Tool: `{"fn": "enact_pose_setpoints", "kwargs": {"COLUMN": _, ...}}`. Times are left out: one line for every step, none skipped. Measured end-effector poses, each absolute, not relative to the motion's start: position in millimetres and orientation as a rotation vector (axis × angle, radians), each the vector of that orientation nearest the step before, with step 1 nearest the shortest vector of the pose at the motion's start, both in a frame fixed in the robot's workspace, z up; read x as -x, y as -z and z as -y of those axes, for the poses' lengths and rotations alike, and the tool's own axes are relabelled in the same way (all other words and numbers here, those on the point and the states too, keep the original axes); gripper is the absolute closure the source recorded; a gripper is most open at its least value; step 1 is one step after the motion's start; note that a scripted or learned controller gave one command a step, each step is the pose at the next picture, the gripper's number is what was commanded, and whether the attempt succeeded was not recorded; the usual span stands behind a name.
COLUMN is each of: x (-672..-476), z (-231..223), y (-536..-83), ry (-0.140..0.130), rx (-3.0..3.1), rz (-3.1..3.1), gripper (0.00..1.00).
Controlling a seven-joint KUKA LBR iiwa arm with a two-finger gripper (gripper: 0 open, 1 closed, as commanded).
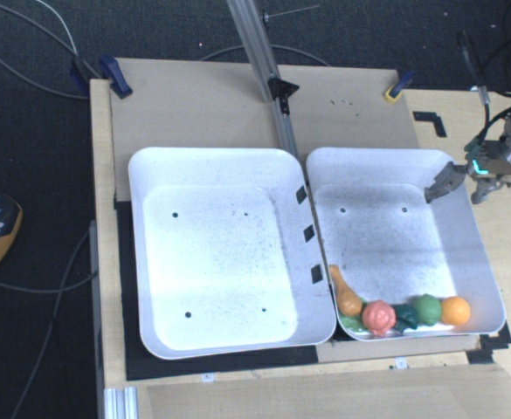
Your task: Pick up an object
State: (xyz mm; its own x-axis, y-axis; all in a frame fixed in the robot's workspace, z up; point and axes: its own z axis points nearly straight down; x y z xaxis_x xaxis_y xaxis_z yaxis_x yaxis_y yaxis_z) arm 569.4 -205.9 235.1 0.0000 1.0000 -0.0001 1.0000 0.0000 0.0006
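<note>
Hovering open gripper point(465, 187) over rt bin point(412, 160), toys point(403, 312) apart.

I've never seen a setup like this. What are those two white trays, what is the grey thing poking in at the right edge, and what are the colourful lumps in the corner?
You are looking down at a slant from one fixed camera above a bench. The two white trays are shallow bins: the left bin and the right bin. The grey thing is the end of a robot arm, and its gripper, a two-fingered claw, hangs open over the right bin's far right rim, holding nothing. Its job is to pick something up. The lumps look like toy fruit, crowded along the right bin's near edge: an orange ball, a green ball, a pink ball and an orange carrot-like piece.
</note>
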Motion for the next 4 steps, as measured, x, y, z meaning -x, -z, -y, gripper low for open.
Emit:
{"fn": "enact_pose_setpoints", "kwargs": {"x": -569.4, "z": 205.9, "y": -235.0, "ry": 0.0, "rx": -2.221, "rz": -2.221, "gripper": 0.0}}
{"fn": "enact_pose_setpoints", "kwargs": {"x": -567.9, "z": 205.7, "y": -172.3, "ry": 0.004, "rx": -2.224, "rz": -2.225, "gripper": 0.0}}
{"fn": "enact_pose_setpoints", "kwargs": {"x": -575.9, "z": 206.5, "y": -115.6, "ry": 0.004, "rx": -2.224, "rz": -2.225, "gripper": 0.0}}
{"fn": "enact_pose_setpoints", "kwargs": {"x": -575.7, "z": 206.2, "y": -87.0, "ry": 0.001, "rx": -2.222, "rz": -2.223, "gripper": 0.0}}
